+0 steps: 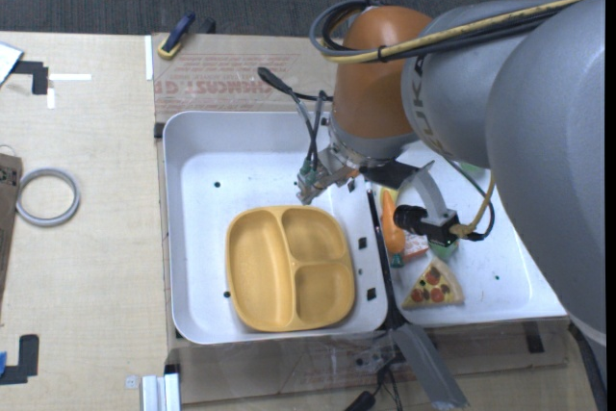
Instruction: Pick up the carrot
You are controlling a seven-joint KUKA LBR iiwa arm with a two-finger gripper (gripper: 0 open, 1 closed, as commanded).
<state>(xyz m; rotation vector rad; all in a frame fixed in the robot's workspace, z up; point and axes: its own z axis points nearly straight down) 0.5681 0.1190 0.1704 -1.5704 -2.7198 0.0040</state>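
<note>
Two shallow white bins (183,207) sit side by side on the bench; the left bin holds a yellow divided plate (289,267). In the right bin, the carrot (390,224) lies against the dividing wall, just above a pizza slice toy (433,285). The gripper (318,176) hangs over the left bin's upper right area, apart from the carrot; its opening state cannot be determined.
</note>
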